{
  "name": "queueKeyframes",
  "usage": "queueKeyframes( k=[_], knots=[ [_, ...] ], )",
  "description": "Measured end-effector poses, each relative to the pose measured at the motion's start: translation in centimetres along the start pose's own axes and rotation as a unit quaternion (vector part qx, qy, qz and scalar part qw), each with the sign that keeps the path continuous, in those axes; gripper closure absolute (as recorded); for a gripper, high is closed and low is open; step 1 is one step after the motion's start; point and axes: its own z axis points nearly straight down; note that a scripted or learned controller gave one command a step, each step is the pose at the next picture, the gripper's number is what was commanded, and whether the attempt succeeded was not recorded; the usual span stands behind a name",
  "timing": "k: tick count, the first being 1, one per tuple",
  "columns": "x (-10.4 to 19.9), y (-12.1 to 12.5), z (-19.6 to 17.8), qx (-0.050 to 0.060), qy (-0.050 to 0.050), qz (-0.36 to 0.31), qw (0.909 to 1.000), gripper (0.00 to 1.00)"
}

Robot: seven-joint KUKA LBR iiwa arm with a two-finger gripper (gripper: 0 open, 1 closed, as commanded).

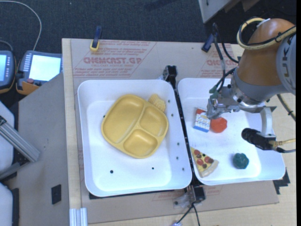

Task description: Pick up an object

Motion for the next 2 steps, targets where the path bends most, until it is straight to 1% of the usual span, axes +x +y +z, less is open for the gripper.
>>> queueKeyframes(
  k=[2],
  knots=[
    [11.7,1.6,1.6,0.001,0.0,0.0,1.0,1.0]
  ],
)
